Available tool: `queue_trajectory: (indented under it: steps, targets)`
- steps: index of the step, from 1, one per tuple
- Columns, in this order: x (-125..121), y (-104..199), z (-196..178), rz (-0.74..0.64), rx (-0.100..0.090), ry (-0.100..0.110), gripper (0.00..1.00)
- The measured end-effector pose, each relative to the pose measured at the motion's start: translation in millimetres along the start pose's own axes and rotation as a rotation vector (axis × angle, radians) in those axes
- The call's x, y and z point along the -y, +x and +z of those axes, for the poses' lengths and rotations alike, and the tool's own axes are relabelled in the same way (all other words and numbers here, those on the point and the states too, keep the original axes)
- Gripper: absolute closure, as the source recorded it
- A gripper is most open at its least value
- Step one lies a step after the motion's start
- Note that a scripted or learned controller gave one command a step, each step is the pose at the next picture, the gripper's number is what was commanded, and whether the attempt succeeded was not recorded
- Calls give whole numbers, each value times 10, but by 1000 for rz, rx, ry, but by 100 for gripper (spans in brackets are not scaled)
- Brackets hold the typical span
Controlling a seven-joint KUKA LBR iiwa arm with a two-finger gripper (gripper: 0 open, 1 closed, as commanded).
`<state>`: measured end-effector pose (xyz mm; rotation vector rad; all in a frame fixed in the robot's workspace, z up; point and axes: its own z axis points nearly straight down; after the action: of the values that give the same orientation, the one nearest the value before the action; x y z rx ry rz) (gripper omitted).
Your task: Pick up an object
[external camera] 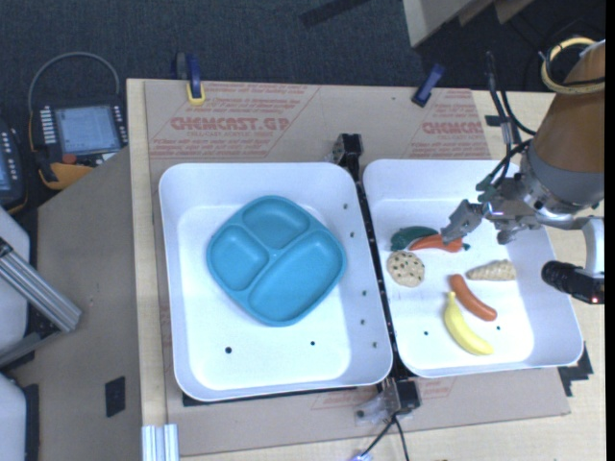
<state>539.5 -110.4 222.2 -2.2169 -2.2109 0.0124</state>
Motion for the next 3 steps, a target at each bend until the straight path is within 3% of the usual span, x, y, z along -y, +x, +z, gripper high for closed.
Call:
queue_trajectory:
  steps: [1,3]
  targets:
    - [-26,2,-67,-3,2,-13,0]
    - [-26,136,844,-2,1,-9,0]
